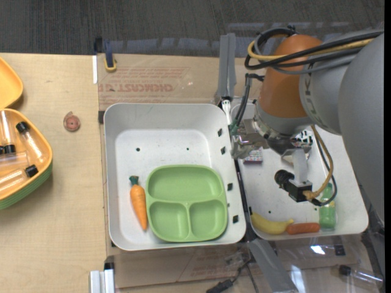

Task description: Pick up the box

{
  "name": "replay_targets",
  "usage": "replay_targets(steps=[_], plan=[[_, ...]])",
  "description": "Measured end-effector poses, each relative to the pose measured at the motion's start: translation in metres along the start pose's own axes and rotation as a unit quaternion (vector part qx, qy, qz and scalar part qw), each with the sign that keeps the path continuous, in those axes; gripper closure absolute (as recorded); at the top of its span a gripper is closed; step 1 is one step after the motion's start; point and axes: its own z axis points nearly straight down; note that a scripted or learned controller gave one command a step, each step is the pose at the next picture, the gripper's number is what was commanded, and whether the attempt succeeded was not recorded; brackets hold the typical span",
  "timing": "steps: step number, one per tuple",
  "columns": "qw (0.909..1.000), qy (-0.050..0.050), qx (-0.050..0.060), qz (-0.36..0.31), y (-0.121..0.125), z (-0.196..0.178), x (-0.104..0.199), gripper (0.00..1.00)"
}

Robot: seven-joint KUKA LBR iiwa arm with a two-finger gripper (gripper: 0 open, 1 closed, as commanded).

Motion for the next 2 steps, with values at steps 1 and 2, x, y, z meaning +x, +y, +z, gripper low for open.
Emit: replay_targets(steps=[1,2], plan=[[0.9992,0.001,0.000,0.041,-0.081,-0.037,-0.058,1.00],[0.9995,0.001,0.001,-0.031,-0.075,-0.001,0.015,1.00]])
